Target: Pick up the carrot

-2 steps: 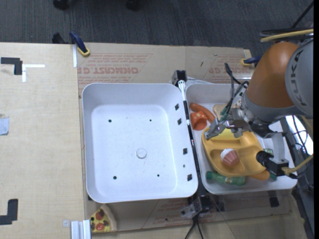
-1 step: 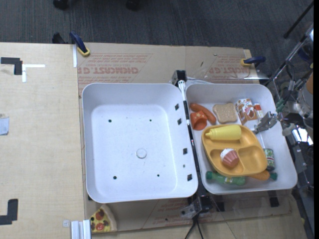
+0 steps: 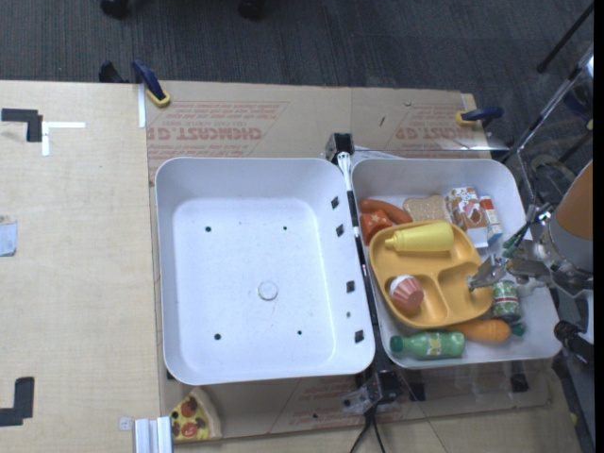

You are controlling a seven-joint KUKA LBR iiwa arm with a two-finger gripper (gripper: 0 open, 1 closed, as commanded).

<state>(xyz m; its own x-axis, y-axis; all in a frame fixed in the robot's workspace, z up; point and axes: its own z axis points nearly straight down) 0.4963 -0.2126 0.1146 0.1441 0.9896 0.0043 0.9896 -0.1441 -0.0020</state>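
The carrot (image 3: 489, 330) is a small orange piece lying near the front right corner of the right bin (image 3: 425, 170), just in front of the yellow tray (image 3: 444, 305) and to the right of a green bottle (image 3: 429, 344). My gripper (image 3: 491, 274) reaches in from the right and hovers over the tray's right edge, a little behind the carrot and apart from it. A small green-labelled can (image 3: 507, 300) stands between the gripper and the carrot. Nothing is visibly held by the gripper.
The tray holds a yellow mustard bottle (image 3: 418, 238) and a cupcake (image 3: 407, 293). Red sausages (image 3: 379, 217), a bread slice (image 3: 427, 209) and a snack packet (image 3: 470, 209) lie at the back of the right bin. The left bin (image 3: 175, 253) stands alongside. A pizza toy (image 3: 192, 418) lies on the bench.
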